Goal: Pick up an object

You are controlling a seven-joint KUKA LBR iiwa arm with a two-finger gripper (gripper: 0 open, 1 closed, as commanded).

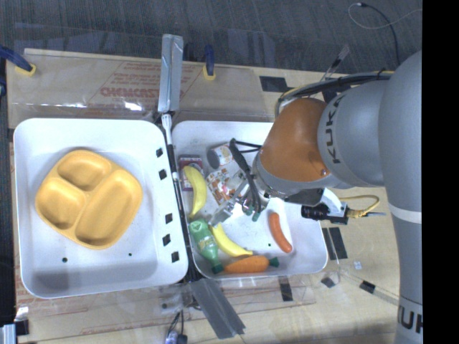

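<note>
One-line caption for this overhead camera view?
KUKA arm lowers its gripper over toy food in the right bin; yellow tray sits left.

You see the arm (358, 131) reaching in from the right over the right bin (310, 258), its gripper (242, 201) low among the clutter there. That bin holds two bananas (195, 189), a green bottle (205, 239), a carrot (247, 265) and a sausage (280, 233). In the left bin (43, 264) lies a yellow tray (87, 196) with three compartments.
</note>
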